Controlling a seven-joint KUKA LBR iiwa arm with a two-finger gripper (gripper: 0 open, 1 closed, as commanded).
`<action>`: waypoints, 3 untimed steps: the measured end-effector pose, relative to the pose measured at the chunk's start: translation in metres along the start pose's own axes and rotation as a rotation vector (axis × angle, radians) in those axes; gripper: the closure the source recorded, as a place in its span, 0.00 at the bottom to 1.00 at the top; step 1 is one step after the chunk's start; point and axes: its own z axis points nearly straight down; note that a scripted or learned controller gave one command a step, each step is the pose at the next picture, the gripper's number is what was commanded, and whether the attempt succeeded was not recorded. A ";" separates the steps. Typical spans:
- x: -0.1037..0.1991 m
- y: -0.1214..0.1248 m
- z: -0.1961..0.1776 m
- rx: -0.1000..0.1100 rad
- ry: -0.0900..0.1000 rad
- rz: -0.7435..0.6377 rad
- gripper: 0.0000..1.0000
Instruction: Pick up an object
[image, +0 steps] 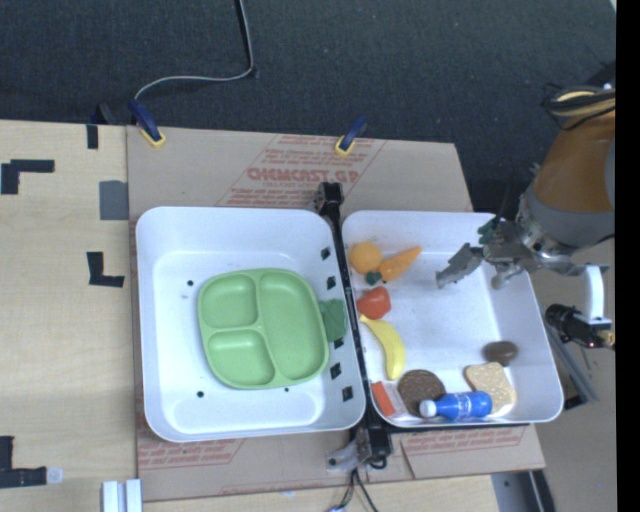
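Observation:
The right bin (520, 330) holds several toy foods: an orange (363, 255), a carrot (401, 262), a red tomato (373, 301), a banana (389, 346), a brown round patty (420, 385), a blue bottle (458, 406), a bread slice (491, 383) and a small brown lump (500, 351). My gripper (478, 271) hovers over the upper right part of this bin, to the right of the carrot. It is open, with nothing between its fingers.
The left bin (170, 250) carries a green divided plate (263, 327). A green piece (334, 318) lies against the divider between the bins. The arm's orange band (580, 160) fills the right side.

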 end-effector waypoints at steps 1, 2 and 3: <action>0.052 0.060 0.051 0.001 0.000 -0.001 0.00; 0.052 0.096 0.109 -0.001 -0.002 0.000 0.00; 0.057 0.110 0.131 -0.002 -0.003 0.000 0.00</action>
